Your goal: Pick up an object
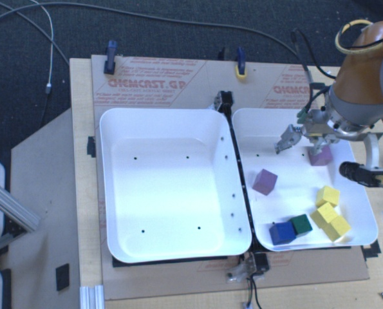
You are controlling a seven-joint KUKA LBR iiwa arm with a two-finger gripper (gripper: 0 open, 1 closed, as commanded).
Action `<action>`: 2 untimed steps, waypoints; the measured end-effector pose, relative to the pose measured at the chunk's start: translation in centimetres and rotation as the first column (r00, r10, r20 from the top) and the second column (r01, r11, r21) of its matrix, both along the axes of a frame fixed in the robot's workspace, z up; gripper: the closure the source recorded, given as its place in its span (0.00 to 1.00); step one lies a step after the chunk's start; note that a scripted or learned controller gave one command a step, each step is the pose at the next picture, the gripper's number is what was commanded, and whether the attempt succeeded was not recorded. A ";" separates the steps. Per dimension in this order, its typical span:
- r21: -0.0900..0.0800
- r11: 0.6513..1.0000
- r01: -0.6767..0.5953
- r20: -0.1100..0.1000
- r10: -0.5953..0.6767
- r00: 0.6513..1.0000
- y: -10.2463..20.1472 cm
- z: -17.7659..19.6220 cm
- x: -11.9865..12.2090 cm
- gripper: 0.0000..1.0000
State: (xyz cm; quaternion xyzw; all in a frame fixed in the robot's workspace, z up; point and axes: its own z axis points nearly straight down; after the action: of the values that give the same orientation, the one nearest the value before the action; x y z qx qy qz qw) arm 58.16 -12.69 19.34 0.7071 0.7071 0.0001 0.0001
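Note:
My gripper hangs over the far part of the right bin, open, with one finger reaching left. A mauve block lies on the bin floor right by the other finger, partly hidden under the wrist, and is not between the fingers. A purple block sits near the bin's middle left. Along the near edge lie a blue block, a green block and two yellow blocks.
The left bin stands beside the right one, their rims touching down the middle. Clamps hold a printed board at the back. A black fixture juts in at the right bin's right edge.

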 end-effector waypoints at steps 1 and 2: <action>0.002 1.000 -0.001 -0.006 0.001 1.000 2.9 -10.9 -2.5 0.00; 0.000 1.000 0.000 0.004 0.000 1.000 2.7 -9.4 -2.3 1.00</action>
State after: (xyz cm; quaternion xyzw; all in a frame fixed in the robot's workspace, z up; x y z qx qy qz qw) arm 55.90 -9.97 9.97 0.7070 0.7072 0.0013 0.0015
